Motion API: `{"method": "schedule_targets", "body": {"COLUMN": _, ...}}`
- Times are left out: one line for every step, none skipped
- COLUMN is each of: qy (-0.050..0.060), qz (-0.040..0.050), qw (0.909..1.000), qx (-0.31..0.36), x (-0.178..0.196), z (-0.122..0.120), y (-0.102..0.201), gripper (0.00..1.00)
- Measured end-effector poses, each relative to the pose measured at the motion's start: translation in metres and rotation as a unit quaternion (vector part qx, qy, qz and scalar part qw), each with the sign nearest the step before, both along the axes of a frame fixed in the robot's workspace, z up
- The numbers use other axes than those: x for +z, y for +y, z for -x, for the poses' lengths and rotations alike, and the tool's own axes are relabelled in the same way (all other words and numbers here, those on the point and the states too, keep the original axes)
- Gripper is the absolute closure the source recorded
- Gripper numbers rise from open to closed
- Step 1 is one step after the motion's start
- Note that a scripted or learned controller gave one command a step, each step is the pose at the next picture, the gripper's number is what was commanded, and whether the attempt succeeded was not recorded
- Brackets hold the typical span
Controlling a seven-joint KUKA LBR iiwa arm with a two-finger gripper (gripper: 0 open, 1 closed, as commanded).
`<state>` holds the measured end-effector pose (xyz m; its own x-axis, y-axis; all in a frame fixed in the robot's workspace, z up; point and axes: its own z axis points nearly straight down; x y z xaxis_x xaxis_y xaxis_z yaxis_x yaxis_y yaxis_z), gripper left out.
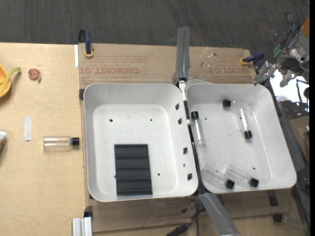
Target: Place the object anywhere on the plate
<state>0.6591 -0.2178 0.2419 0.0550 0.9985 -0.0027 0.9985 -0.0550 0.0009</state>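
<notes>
Gripper [269,71] sits above the far corner of the right bin [275,132]; I cannot tell its state or any load. Clear, black-capped vials [244,123] lie flat and scattered there, presumably as pick stock. The ribbed black plate [133,169] waits in the left bin [98,132].

Both bins [98,102] are white, and the left one holds a black plate [133,169] with ridges across it. The vials [244,123] in the right bin are clear with black caps. The counter [39,181] is pale wood, with brown cardboard [147,65] printed in faded red letters.
</notes>
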Motion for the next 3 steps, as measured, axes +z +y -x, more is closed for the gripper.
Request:
{"method": "schedule_targets", "body": {"qy": 0.001, "qz": -0.0004, "qw": 1.0, "qx": 0.0, "x": 0.163, "z": 0.04, "y": -0.002, "gripper": 0.0}}
{"method": "schedule_targets", "body": {"qy": 0.001, "qz": -0.0002, "qw": 0.9972, "qx": -0.074, "x": 0.17, "z": 0.001, "y": 0.039, "gripper": 0.0}}
{"method": "schedule_targets", "body": {"qy": 0.001, "qz": -0.0002, "qw": 0.9891, "qx": -0.147, "x": 0.199, "z": 0.036, "y": 0.001, "gripper": 0.0}}
